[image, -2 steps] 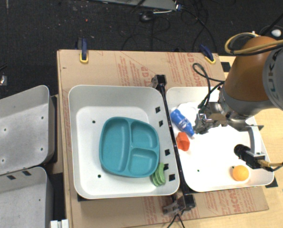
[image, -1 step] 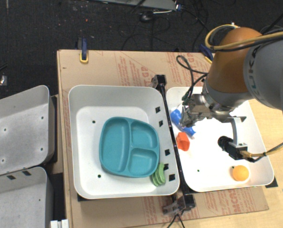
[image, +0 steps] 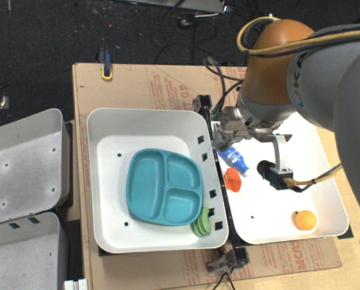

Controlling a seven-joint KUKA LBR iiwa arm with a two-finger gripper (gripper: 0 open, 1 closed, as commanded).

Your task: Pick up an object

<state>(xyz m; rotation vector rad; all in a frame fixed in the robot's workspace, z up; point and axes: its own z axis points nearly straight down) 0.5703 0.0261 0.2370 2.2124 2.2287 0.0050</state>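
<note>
My gripper (image: 226, 139) hangs over the left edge of the right bin (image: 325, 162), under the arm's orange band. Directly below it lies a small blue crumpled object (image: 234, 159), close to or touching the gripper's tip; contact is unclear. A small orange-red piece (image: 232, 180) lies just beneath the blue one, against the bin's left wall. An orange ball (image: 305, 220) rests near the right bin's front right corner. In the left bin (image: 107, 144) sit a teal divided plate (image: 165, 187) and a green ridged item (image: 201, 223) at the plate's front right edge.
A black fitting with a cable (image: 275, 175) hangs off the arm over the middle of the right bin. The divider between the bins carries black clips (image: 211, 193). The brown board (image: 144, 83) lies under both bins. White lids (image: 23, 162) lie at the left.
</note>
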